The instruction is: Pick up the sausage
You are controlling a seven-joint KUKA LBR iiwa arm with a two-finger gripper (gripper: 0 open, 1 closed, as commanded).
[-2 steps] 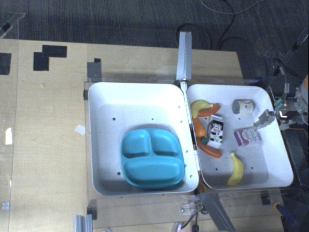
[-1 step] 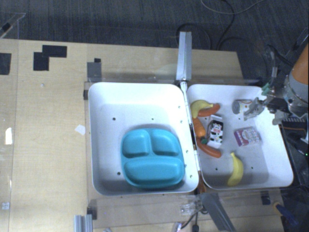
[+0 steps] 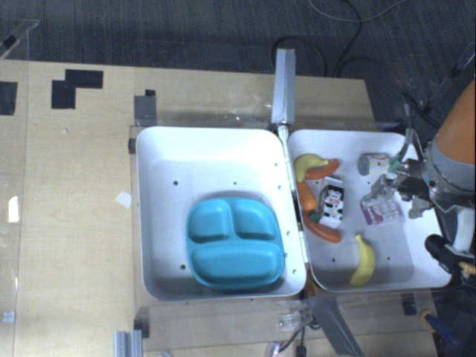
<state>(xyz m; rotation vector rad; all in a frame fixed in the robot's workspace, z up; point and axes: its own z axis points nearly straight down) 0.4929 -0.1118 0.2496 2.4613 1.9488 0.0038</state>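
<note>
Claw (image 3: 388, 188) is seen low in the right bin (image 3: 387, 270), over a small packet (image 3: 381, 211); its grip cannot be told; the sausage (image 3: 324, 233) lies apart, near the divider.

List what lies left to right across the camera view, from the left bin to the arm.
Blue tray → carrot → black-and-white box → lower banana → purple packet → claw.

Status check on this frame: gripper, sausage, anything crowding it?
Gripper over right bin, nothing seen between fingers. Sausage lying near bin's left wall, ungrasped. Crowded by carrot and small carton; banana lies close by.
</note>
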